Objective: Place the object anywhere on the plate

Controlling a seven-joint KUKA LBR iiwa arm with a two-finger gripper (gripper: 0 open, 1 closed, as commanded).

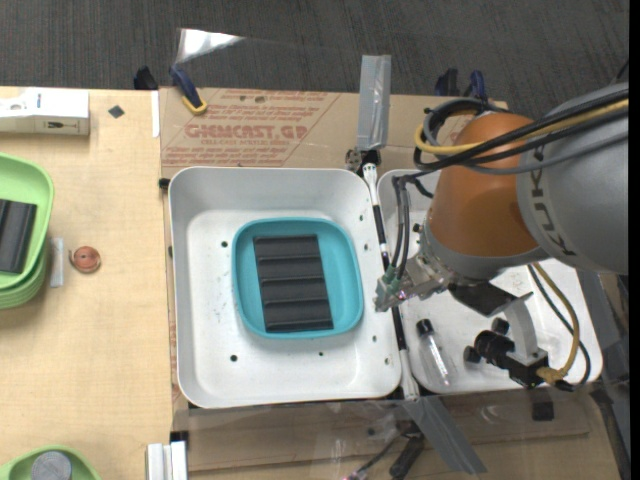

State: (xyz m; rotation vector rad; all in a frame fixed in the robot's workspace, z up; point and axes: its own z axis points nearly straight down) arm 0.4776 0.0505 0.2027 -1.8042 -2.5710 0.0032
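Lying in right bin (575, 298) | marker (432, 346) | below-right of hand (392, 290)

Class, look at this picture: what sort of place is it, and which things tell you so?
Probably a robotics lab bench. A cabled robot arm reaches over two white bins, one holding a teal plate, with cardboard taped to the wooden bench.

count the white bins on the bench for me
2. One white bin sits left of center, holding a teal plate. The other white bin is beside it on the right, mostly covered by the arm.
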